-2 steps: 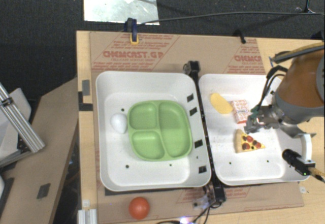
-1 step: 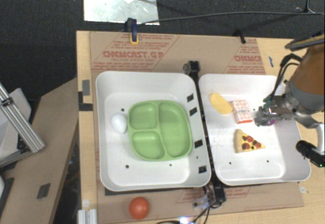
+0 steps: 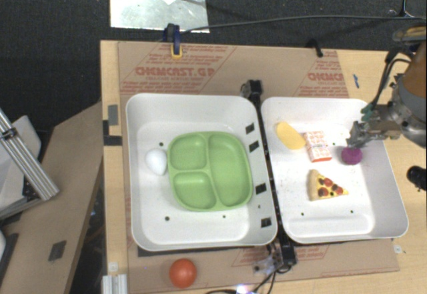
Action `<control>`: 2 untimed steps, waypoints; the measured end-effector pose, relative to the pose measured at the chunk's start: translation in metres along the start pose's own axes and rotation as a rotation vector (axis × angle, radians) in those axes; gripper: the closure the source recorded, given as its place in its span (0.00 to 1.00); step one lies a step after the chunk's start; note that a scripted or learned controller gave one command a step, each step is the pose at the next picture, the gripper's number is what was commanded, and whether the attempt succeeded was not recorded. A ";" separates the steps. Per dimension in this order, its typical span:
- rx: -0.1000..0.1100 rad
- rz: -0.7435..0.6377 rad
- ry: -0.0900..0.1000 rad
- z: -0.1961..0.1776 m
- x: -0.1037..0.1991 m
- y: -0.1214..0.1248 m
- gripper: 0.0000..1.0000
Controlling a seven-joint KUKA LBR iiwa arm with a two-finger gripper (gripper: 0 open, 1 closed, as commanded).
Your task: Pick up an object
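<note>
Gripper (image 3: 358,137) low over right bin (image 3: 380,223), right above the purple ball (image 3: 351,155), apparently touching its top; can't tell how wide it stands; left bin (image 3: 143,219) holds green divided plate (image 3: 209,170) and white egg (image 3: 156,161) beside it; right bin: pizza slice (image 3: 323,186), small carton (image 3: 317,145), yellow piece (image 3: 289,135); orange ball (image 3: 182,273) outside on the board.
</note>
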State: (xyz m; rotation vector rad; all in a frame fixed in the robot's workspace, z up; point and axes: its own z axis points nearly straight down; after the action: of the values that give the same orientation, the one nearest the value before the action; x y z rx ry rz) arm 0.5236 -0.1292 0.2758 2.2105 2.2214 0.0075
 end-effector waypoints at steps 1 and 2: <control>0.007 -0.005 0.003 0.002 0.054 -0.012 1.00; 0.008 -0.005 0.004 0.023 0.109 -0.018 1.00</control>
State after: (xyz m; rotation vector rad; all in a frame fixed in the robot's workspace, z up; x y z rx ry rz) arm 0.5052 -0.0201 0.2524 2.2114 2.2323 0.0034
